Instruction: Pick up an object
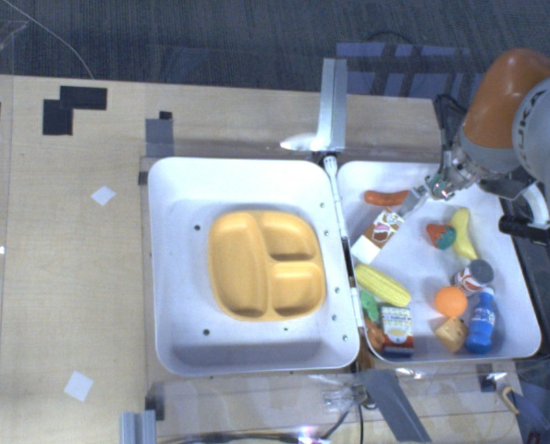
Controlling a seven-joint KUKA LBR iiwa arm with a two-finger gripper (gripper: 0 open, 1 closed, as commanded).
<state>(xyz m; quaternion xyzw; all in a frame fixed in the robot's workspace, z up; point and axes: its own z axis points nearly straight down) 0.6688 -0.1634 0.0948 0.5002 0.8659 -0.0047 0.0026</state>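
My gripper (pixel 434 189) hangs over the back part of the right bin (pixel 530 340), below the orange-banded wrist (pixel 506 91). Just left of it lies a red sausage (pixel 385 196), and a small brown-and-white carton (pixel 383 229) sits below that. A yellow banana (pixel 462 232) and a red and teal piece (pixel 441 236) lie a little in front of the gripper. Nearer the front are a corn cob (pixel 383 285), a juice box (pixel 397 326), an orange ball (pixel 451 301), a blue bottle (pixel 481 326) and a small can (pixel 475 274).
The left bin (pixel 177 248) holds a yellow divided tray (pixel 265 265). A metal post (pixel 333 109) stands behind the wall between the two bins. The arm's grey body (pixel 547 128) fills the back right corner.
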